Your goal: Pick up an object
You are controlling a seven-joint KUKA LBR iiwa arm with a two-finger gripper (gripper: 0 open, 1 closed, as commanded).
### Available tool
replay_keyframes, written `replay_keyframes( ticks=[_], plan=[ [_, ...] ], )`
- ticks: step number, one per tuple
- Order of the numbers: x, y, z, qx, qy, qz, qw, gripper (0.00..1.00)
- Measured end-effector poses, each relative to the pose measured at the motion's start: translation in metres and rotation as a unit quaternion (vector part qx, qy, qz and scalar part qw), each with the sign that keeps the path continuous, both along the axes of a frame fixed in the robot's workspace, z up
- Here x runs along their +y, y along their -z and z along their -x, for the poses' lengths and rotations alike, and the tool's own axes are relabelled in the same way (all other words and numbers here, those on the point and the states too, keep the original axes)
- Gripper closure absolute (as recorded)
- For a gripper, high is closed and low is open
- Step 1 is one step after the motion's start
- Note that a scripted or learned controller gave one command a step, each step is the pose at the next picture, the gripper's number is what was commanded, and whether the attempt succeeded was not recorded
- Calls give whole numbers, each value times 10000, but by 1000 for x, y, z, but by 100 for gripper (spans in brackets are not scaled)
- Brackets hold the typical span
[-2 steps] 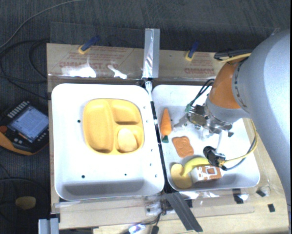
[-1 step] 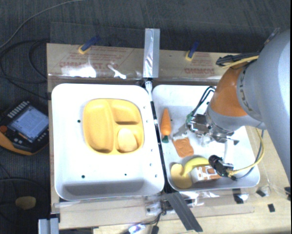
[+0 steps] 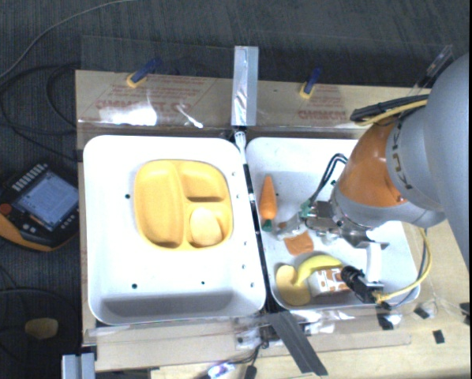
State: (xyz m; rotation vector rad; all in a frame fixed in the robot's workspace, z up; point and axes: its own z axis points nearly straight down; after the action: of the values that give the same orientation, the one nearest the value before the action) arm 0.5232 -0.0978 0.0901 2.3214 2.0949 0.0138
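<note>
My gripper (image 3: pixel 305 221) hangs low over the middle of the right bin (image 3: pixel 394 239), under the orange-banded wrist. Just below it lies a small flat orange piece (image 3: pixel 299 244). An orange carrot (image 3: pixel 267 198) lies to its left, along the bin's left wall. Near the front wall a yellow banana (image 3: pixel 299 275) curls around a brown packet (image 3: pixel 327 283). I see nothing held in the gripper.
The left bin (image 3: pixel 110 275) holds a yellow divided tray (image 3: pixel 165 204) with a pale round item (image 3: pixel 205 228) in its lower right compartment. A handheld controller (image 3: pixel 32 208) lies on the floor to the left. The grey arm covers the right bin's right side.
</note>
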Motion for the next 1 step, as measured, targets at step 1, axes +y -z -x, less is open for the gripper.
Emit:
replay_keyframes(
  ticks=[1],
  plan=[
    [1,-10,0,5,2,-15,10000,100]
  ],
)
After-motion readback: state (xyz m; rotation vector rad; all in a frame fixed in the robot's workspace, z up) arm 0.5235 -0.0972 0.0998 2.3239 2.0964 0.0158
